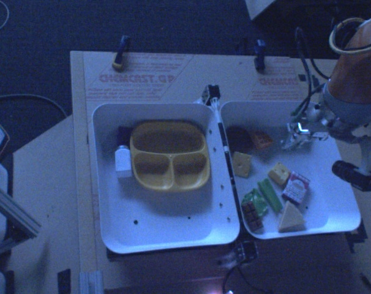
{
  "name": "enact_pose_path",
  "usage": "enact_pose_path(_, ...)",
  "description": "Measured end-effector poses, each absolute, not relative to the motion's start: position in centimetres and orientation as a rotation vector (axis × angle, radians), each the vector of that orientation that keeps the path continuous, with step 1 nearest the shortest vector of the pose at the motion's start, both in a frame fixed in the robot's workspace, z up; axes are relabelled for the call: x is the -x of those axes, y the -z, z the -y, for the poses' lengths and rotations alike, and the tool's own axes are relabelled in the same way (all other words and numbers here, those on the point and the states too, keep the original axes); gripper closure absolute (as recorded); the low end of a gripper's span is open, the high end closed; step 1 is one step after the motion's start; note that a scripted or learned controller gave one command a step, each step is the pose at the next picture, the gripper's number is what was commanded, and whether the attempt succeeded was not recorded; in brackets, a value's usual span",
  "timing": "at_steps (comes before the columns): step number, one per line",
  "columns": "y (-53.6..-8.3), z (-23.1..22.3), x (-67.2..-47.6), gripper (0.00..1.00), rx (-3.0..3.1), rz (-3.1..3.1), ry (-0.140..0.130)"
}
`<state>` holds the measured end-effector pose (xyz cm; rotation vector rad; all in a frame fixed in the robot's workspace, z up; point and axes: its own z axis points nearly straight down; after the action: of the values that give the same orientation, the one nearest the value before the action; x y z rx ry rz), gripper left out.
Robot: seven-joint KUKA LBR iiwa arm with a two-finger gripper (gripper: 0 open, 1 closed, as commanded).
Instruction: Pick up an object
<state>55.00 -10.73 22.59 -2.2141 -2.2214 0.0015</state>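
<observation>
Basically, nothing is picked yet as far as I can judge: every object I can make out lies on a bin floor, nothing is lifted.

Right bin point(332, 222) holds the candidates. Dark round item point(239, 138) and small orange-brown piece point(262, 141) sit at its upper left. Yellow cube with holes point(242, 164) is just below them, near the divider. Middle of the bin: small yellow block point(279, 174), red-and-white packet point(296, 188) just right of it, green stick point(270, 195), green leafy bit point(254, 199). Lower area: dark chocolate-like bar point(253, 216) and pale wedge point(291, 218).

Left bin point(106, 182) holds a yellow divided tray point(169, 163) with a small white bottle point(123, 161) touching its left edge.

Arm pose: the arm comes in from the right of the frame, orange band point(356, 72) at upper right, wrist angled down and left. Gripper point(303, 135) sits over the upper right part of the right bin, right of the orange-brown piece and apart from it, above the yellow block and packet.

Fingers: low light and blur, cannot tell if spread or pressed together. I see no object between them.

Left to do, by my read: line up over one item, descend, close, lift. Nearest candidates look like the orange-brown piece or the yellow block.
</observation>
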Motion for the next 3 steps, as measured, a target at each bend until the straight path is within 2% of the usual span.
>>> enact_pose_path(1,-23.2,5.6,-52.1,1.0,2.213,2.223,-0.001)
enact_pose_path(2,-21.5,2.2,-48.3,1.0,2.214,2.22,-0.004)
enact_pose_path(3,-21.5,1.9,-48.3,1.0,2.218,2.22,-0.002)
